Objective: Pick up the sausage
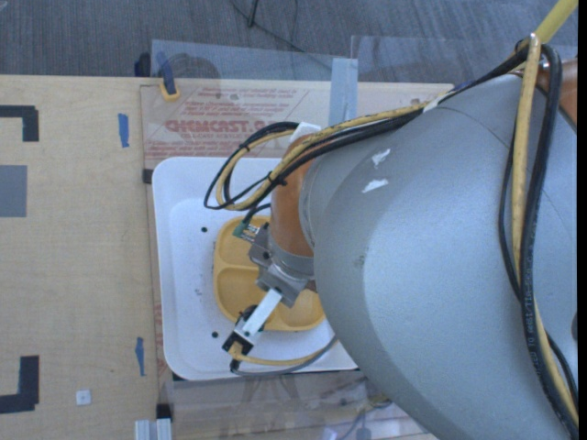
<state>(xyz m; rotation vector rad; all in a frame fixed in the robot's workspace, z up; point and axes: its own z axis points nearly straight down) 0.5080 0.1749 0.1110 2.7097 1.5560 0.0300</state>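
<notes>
1. Arm pose. I saw the arm (440,246) enter from the right of the camera view and cover most of that side. Its last link sloped down toward the white bin (183,246). The orange band (286,211) sat just above the wrist, and the wrist pointed down and away from the arm's base. Black and yellow cables (537,200) ran along the casing.

2. Claw state. The claw (275,282) hung low over the bin, close to the yellow plate (229,278). The wrist covered its working end, so I could not tell how far open it was or whether it had hold of anything.

3. Task item. I could not tell where the sausage lay. The wrist and casing covered the part of the plate beneath and behind the claw.

4. Materials and shapes.
- Arm casing: smooth, rounded, matt grey, with small bright highlights.
- Plate: glossy yellow plastic, rounded outline, with raised ridges dividing it into compartments. It lay directly under the claw, inside the bin.
- Bin: shallow, white, with rounded corners and a few dark specks on its floor. It surrounded the claw on the sides away from the arm.
- Worktop (73,246): pale plywood, flat, with black angle marks and short strips of blue tape (123,129). It extended beyond the bin on the side of the claw away from the arm.
- Clear sheet (229,122): transparent, with red lettering. It lay past the bin, above the claw in the view.
- Floor (367,7): grey, with a fine woven texture, beyond the worktop's far edge.
</notes>
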